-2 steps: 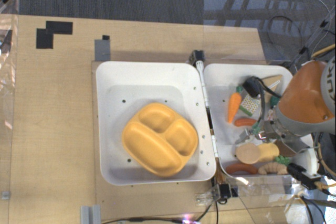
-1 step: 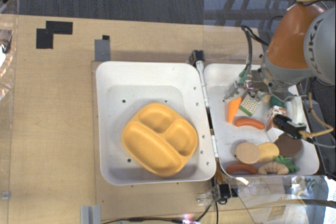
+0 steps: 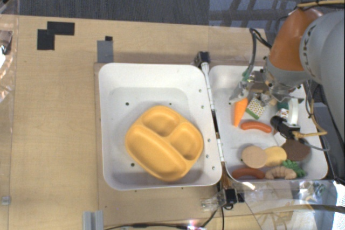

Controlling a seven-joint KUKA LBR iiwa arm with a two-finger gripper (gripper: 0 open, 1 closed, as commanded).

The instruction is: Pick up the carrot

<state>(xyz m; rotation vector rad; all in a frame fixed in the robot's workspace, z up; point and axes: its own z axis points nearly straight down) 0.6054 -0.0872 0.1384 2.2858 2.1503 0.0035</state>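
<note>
gripper (image 3: 245, 95) above carrot (image 3: 239, 111) top | jaws: cannot tell, possibly pinching | wrist hides fingers

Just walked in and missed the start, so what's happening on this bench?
A grey KUKA arm reaches in over the right bin, its gripper just above the top of the carrot. The carrot lies among other toy food, including a sausage. The left bin holds a yellow divided plate.
</note>
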